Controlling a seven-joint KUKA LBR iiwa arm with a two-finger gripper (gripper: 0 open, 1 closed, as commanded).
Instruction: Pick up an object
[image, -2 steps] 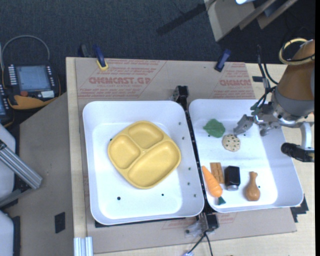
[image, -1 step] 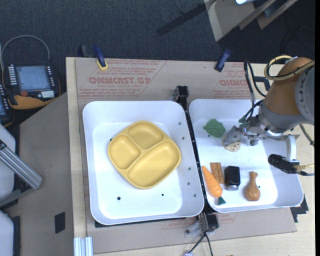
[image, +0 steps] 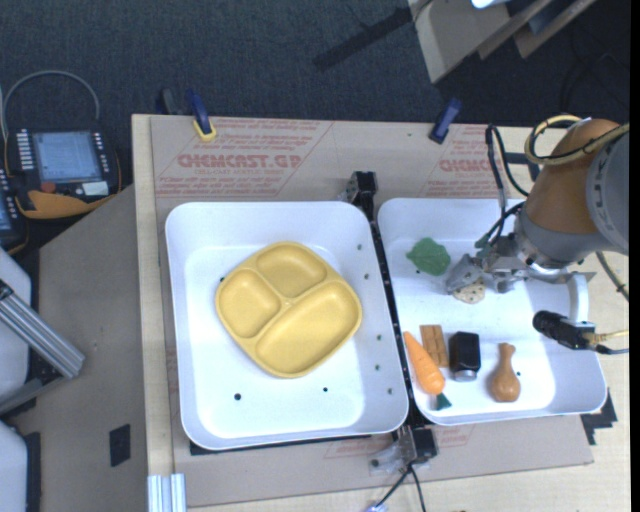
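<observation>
My gripper (image: 484, 275) hangs low over the upper middle of the right bin (image: 570, 400). A small pale speckled piece (image: 470, 292) lies right at its lower left edge, and whether the gripper touches it is unclear. A green leafy item (image: 430, 256) sits just to the left of the gripper. Along the bin's front lie an orange carrot (image: 425, 364), a small tan block (image: 434, 343), a black block (image: 464, 355) and a brown gourd-shaped piece (image: 505, 377).
The left bin (image: 200, 400) holds a yellow divided plate (image: 289, 308) in its middle. A black divider strip (image: 384, 290) runs between the two bins. The arm's orange band (image: 560, 190) rises at the right, above the right bin's back corner.
</observation>
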